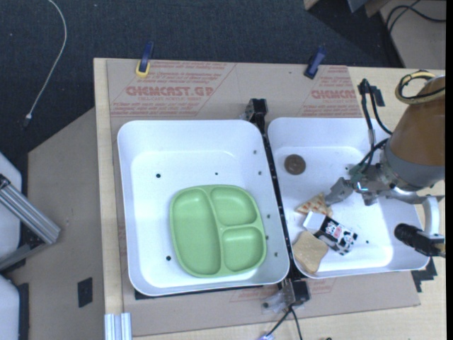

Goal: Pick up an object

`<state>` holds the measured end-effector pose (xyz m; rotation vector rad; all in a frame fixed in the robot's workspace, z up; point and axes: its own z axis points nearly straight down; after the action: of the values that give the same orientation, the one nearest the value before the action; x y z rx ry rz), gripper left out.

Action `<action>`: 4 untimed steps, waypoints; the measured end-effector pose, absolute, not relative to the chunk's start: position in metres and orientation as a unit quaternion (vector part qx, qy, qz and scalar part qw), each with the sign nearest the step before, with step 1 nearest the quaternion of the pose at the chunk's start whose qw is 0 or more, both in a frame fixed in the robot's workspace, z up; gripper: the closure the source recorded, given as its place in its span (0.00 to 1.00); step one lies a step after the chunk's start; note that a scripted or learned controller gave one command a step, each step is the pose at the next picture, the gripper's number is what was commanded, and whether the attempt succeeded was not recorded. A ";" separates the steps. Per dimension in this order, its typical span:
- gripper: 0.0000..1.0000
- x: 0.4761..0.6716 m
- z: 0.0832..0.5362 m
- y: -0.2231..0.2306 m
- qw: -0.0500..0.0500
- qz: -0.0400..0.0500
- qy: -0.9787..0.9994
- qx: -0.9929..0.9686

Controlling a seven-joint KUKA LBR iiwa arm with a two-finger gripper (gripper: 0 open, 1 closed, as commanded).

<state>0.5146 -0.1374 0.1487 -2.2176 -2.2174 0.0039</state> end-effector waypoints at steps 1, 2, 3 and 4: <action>0.00 0.521 0.096 -0.130 0.001 0.000 -0.707 -0.707; 0.00 0.523 0.089 -0.129 0.001 -0.001 -0.707 -0.707; 1.00 0.526 0.101 -0.128 -0.003 -0.005 -0.708 -0.707; 1.00 0.523 0.159 -0.120 -0.002 -0.001 -0.708 -0.706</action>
<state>0.5234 -0.1196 0.1588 -2.2221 -2.2260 -0.0032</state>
